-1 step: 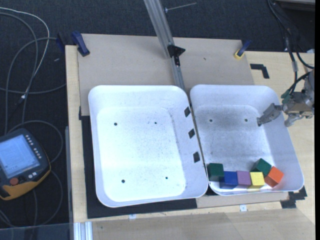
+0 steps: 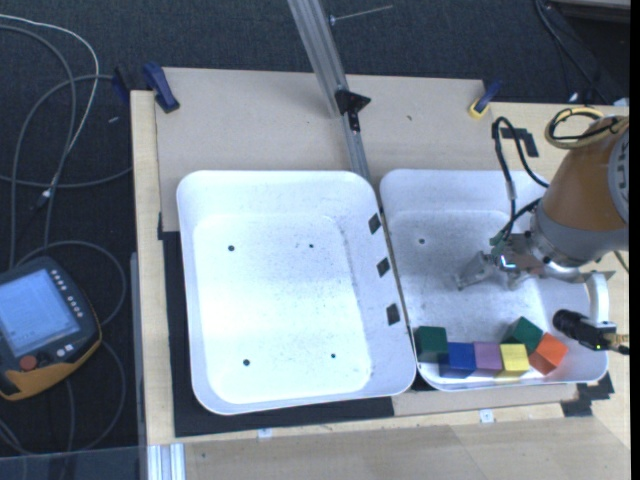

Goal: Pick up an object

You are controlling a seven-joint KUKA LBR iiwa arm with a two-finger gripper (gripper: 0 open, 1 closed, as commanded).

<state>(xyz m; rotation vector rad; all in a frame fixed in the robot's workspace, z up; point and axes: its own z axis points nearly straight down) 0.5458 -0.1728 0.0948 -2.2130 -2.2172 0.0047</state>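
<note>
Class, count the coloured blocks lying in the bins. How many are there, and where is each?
6, all along the right bin's near edge: dark green, blue, purple, yellow, green, orange. The arm may hide others.

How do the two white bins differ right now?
The right bin holds a row of coloured blocks along its near edge, and the gripper is over it; the left bin has neither. The left bin looks wider than the right bin. Both are shallow, white and speckled.
</note>
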